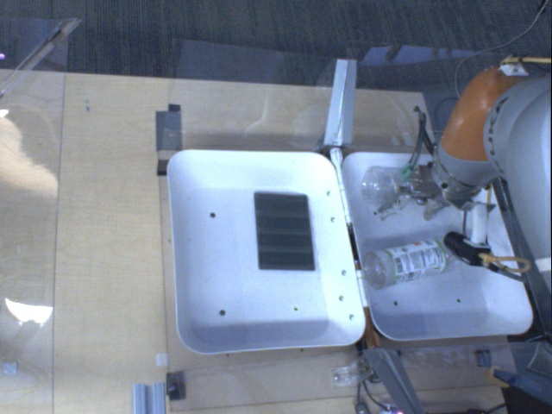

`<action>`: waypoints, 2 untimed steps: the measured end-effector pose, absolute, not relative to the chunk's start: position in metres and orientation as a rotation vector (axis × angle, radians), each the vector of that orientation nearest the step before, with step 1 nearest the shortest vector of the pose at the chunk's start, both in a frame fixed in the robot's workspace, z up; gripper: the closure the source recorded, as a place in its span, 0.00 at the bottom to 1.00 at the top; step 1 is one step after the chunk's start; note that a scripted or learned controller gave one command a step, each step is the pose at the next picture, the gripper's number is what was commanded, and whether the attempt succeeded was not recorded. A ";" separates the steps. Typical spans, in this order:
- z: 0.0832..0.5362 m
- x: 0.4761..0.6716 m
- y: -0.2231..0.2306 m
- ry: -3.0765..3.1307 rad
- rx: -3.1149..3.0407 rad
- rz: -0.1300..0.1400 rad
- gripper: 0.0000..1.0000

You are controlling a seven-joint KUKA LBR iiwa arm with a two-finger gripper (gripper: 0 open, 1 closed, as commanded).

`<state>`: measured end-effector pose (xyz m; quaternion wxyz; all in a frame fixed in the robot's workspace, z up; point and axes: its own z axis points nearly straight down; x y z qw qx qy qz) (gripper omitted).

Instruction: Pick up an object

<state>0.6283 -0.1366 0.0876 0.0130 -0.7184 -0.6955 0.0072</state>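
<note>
Arm low over the right bin (509, 317); gripper (420, 192) at the bin's far side, jaws against a clear cup (379, 184), grip state cannot tell; a bottle (407, 262) lies nearer centre; reach step judged in hand; next: confirm closure, then lift straight.
</note>
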 end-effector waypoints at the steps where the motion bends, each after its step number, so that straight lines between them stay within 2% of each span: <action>1: 0.089 0.534 -0.166 -2.227 -2.230 -0.009 0.00; 2: 0.090 0.492 -0.155 -2.357 -2.100 -0.014 0.00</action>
